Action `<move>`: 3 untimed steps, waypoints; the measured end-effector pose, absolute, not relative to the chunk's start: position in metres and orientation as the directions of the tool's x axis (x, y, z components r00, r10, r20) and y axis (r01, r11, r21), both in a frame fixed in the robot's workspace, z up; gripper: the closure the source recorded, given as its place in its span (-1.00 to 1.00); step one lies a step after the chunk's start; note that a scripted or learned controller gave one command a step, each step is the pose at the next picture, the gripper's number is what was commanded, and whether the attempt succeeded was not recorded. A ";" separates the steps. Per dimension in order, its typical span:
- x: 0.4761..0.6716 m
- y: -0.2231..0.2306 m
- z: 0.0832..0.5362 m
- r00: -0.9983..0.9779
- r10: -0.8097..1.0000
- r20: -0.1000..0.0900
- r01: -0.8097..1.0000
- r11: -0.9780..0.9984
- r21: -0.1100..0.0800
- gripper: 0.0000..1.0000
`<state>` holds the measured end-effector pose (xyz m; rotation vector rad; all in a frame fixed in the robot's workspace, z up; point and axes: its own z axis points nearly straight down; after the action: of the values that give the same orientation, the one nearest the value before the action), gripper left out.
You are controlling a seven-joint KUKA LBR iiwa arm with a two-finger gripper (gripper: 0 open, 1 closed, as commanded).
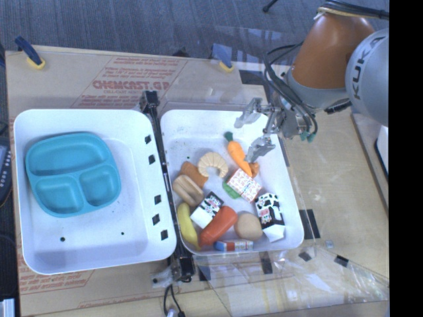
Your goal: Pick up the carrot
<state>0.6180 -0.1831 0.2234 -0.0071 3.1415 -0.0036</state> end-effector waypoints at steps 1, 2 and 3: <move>0.638 -0.165 0.090 -0.992 -0.128 0.001 -0.128 0.992 0.003 -1.00; 0.642 -0.165 0.105 -0.991 -0.134 -0.006 -0.134 0.991 -0.001 1.00; 0.578 -0.204 0.228 -0.997 -0.082 -0.015 -0.082 0.997 -0.009 1.00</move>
<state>0.5784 -0.2041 0.2276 -0.1279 3.1239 -0.0133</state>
